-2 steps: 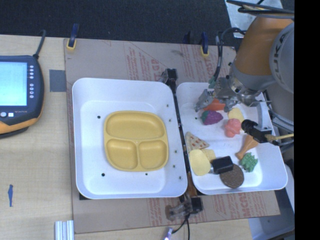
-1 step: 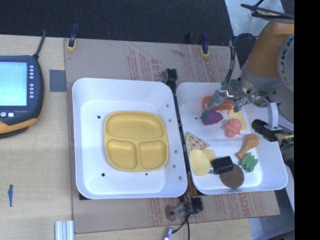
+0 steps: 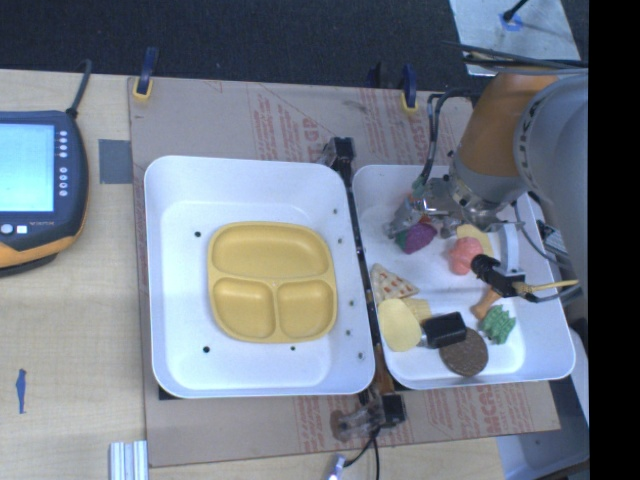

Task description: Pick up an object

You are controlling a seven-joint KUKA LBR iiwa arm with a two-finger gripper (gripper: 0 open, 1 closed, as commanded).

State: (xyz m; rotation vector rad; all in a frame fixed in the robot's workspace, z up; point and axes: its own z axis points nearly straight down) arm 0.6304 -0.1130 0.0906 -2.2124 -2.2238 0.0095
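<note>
Slanted overhead view of both bins (image 3: 160, 268)

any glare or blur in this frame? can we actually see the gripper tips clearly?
Camera view: the left bin is bright but not blown out; the yellow tray is evenly lit; soft focus overall; the gripper sits in the arm's own shade over the purple object, so the tips are too murky to read.

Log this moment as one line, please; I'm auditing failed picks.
phase: reaching | gripper: low in right bin, beside purple item | grasp: not confirmed | left bin: yellow divided tray
</note>
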